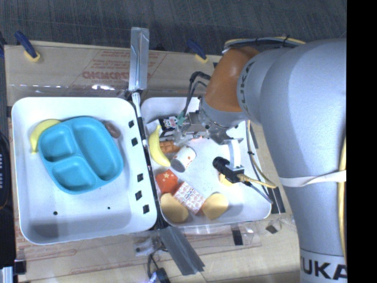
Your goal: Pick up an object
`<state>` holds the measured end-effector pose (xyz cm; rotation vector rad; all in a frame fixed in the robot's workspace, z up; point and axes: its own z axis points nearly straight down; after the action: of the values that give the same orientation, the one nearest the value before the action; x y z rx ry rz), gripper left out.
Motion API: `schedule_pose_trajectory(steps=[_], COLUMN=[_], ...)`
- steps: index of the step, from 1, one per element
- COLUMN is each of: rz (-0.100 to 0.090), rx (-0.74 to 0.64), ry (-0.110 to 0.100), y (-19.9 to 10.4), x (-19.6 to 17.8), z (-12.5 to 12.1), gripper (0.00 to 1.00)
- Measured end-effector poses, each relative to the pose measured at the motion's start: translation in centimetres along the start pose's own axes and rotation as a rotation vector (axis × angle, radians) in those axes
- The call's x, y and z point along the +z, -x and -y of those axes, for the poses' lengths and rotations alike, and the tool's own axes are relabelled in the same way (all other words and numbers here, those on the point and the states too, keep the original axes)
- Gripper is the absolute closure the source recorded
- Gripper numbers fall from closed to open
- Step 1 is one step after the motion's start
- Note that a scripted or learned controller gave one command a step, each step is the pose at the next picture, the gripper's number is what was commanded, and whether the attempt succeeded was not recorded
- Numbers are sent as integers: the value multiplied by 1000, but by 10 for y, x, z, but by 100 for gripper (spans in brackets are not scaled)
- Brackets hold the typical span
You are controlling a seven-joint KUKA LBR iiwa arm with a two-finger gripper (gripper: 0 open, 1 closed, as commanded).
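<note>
My gripper (pixel 179 135) reaches from the right into the upper left part of the right bin (pixel 253 208), low over a pile of objects. Under and beside it lie a yellow banana (pixel 155 149), an orange piece (pixel 170 148) and a white cup (pixel 184 158). Further down the bin sit a red tomato-like ball (pixel 167 181), a red-and-white patterned packet (pixel 189 197) and two tan potato-like lumps (pixel 171 208) (pixel 215 204). The wrist hides the fingers, and nothing shows between them.
The left bin (pixel 35 217) holds a blue divided tray (pixel 81 153), a yellow banana (pixel 40 131) at its upper left edge and a small brown thing (pixel 112 130) at its upper right. A black-clipped divider (pixel 140 158) separates the bins.
</note>
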<state>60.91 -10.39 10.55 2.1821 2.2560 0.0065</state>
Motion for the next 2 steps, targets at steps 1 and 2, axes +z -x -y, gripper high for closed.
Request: schedule_pose_trajectory(steps=[1,2], rz=[0,0], rx=[0,-371], ry=[-1,-6], y=[0,3], x=[0,13], z=[0,27], gripper=[0,0])
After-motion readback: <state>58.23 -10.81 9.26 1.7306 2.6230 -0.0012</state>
